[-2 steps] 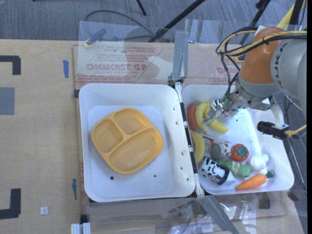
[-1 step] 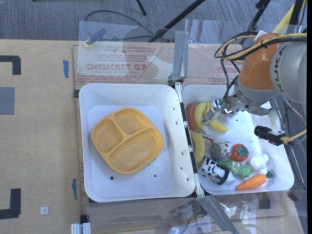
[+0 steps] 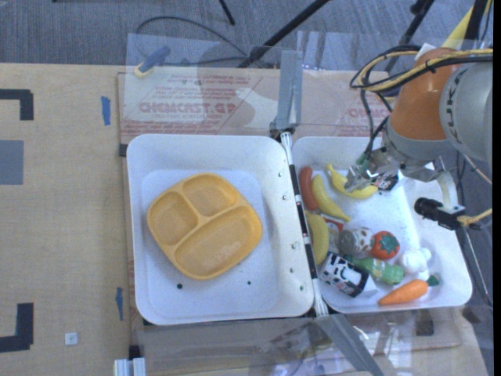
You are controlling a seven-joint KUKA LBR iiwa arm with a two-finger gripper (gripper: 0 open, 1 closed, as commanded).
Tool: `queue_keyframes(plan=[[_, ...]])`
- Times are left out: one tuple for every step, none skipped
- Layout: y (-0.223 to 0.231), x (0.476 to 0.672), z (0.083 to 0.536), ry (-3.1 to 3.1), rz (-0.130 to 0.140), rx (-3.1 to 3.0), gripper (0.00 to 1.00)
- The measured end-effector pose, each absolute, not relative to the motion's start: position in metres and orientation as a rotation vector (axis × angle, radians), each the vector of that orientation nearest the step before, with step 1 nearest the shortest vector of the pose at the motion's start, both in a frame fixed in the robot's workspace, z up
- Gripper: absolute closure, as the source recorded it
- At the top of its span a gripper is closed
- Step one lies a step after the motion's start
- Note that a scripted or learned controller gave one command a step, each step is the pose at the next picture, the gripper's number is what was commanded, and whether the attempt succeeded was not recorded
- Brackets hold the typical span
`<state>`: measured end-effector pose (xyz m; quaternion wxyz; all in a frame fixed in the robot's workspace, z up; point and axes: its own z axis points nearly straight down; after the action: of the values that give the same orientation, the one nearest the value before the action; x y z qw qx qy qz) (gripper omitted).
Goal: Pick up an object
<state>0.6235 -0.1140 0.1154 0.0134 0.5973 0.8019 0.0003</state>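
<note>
The right bin [image 3: 450, 241] holds several toy foods. A small yellow banana [image 3: 344, 185] lies at its back, and my gripper [image 3: 362, 176] hangs right over that banana's right end, touching or nearly touching it. Two longer bananas [image 3: 327, 200] [image 3: 318, 239] lie along the bin's left wall, beside a red sausage-like piece [image 3: 308, 188]. Toward the front are a red tomato [image 3: 384, 244], an orange carrot [image 3: 403, 292], a black-and-white cow-patterned piece [image 3: 344, 274], a green piece [image 3: 383, 272] and a greyish ball [image 3: 357, 240]. Nothing is lifted off the bin floor.
The left bin [image 3: 156, 163] holds a yellow divided plate [image 3: 205, 224]. A metal divider [image 3: 299, 210] runs between the bins. The arm's orange band [image 3: 419, 104] and looping cables [image 3: 383, 65] hang over the right bin's back edge. A small white piece [image 3: 419, 258] lies near the right wall.
</note>
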Motion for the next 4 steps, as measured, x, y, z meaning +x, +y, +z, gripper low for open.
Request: queue_keyframes(plan=[[-0.197,0.667,0.163,2.095,0.0,2.336,1.0],[-0.196,0.667,0.163,2.096,0.0,2.336,0.0],[-0.154,0.657,0.114,2.142,0.018,2.263,0.0],[-0.154,0.657,0.114,2.142,0.018,2.263,0.0]])
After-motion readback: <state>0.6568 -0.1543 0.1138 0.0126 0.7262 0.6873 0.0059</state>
